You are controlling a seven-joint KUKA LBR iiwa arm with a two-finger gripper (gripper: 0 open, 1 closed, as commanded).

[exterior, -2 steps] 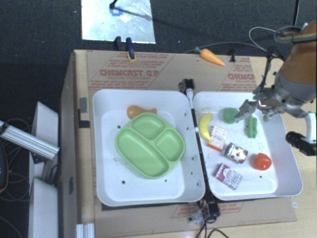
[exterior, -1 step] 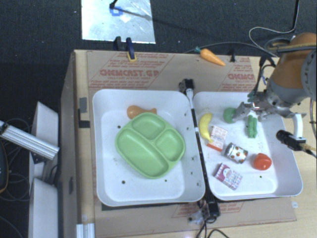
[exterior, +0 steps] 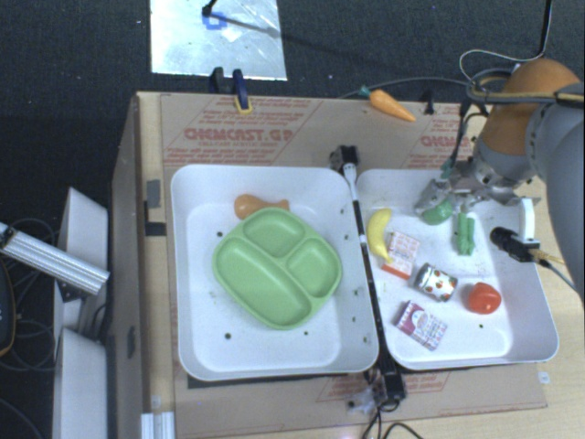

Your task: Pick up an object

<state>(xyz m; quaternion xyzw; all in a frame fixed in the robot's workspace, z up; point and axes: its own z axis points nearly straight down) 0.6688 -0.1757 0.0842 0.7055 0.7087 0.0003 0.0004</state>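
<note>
My gripper (exterior: 448, 199) hangs low over the back of the right bin (exterior: 530, 337), under the grey arm with its orange band. A rounded green piece (exterior: 437, 213) lies right beneath it, touching or nearly touching the gripper. Just to its right lies a long green vegetable (exterior: 464, 234). In the same bin are a yellow banana (exterior: 378, 231), a pale packet with an orange edge (exterior: 400, 250), a small can (exterior: 435, 283), a red tomato (exterior: 483, 297) and a red and white packet (exterior: 421, 325).
The left bin (exterior: 196, 337) holds a green divided plate (exterior: 277, 265), with an orange item (exterior: 247, 206) behind it. A carrot (exterior: 391, 105) lies on the cardboard behind the bins. Between the two bins runs a black divider (exterior: 361, 245).
</note>
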